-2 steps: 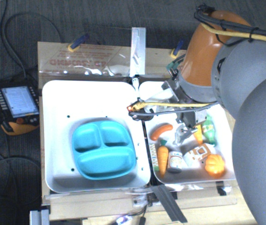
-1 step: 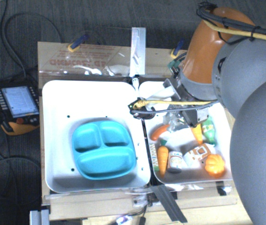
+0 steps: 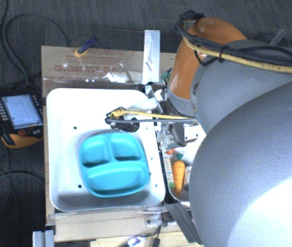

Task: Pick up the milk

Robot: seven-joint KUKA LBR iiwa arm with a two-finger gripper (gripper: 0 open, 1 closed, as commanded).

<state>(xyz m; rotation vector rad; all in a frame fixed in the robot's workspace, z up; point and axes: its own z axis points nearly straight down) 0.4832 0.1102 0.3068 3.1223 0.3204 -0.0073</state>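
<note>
Step in hand: the approach, as I judge it. The gripper (image 3: 173,134) sits low over the wall between the two bins, and nothing can be seen held in it.
Grip state: cannot tell, since the wrist and the arm's grey bulk cover the working end.
Milk, position: a small white shape (image 3: 147,105) in the upper right corner of the left bin (image 3: 53,138), just beside the orange wrist band, is possibly the milk carton. It is too crowded and too pale against the bin to be sure.
Milk, long axis: if that shape is the carton, its visible part seems to slant from upper right to lower left. Which end is the top cannot be told.
Near neighbours: a slim yellow utensil (image 3: 151,116) lies across the bin just below the white shape, its head on a dark object (image 3: 128,125). A blue divided plate (image 3: 115,163) lies lower in the same bin, well apart from the corner.
Right bin (image 3: 167,192): a carrot (image 3: 178,171) lies at its left edge under the arm.
Next move calls for: a shift up toward that corner, jaws set across the carton's short side, clear of the yellow utensil and the bin wall.
</note>
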